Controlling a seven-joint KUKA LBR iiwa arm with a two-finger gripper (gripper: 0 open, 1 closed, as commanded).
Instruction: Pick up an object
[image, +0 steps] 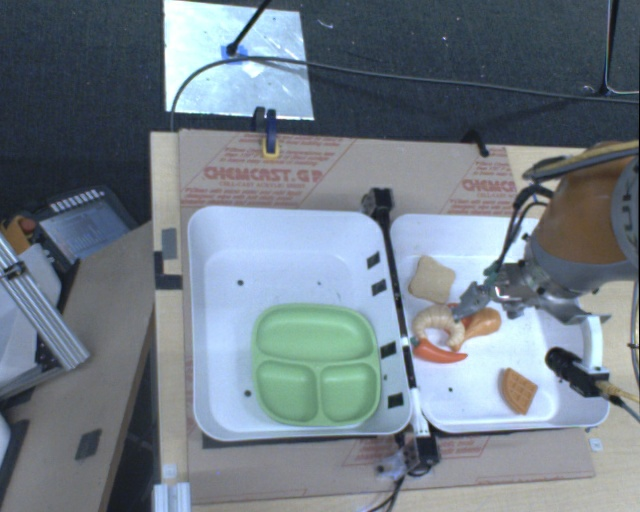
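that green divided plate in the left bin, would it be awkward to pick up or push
Probably awkward to grasp: the green plate lies flat and looks wide against the gripper, so only its rim offers purchase. It looks like stiff, light plastic. Pushed, it would likely slide on the smooth bin floor, not tip.

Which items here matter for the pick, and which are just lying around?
In play: gripper; shrimp; orange piece; red pepper; bread slice; waffle piece.
Lying about: green divided plate; yellow clamp.

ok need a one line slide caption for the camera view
Gripper low over toy foods in right bin; green divided plate in left bin.
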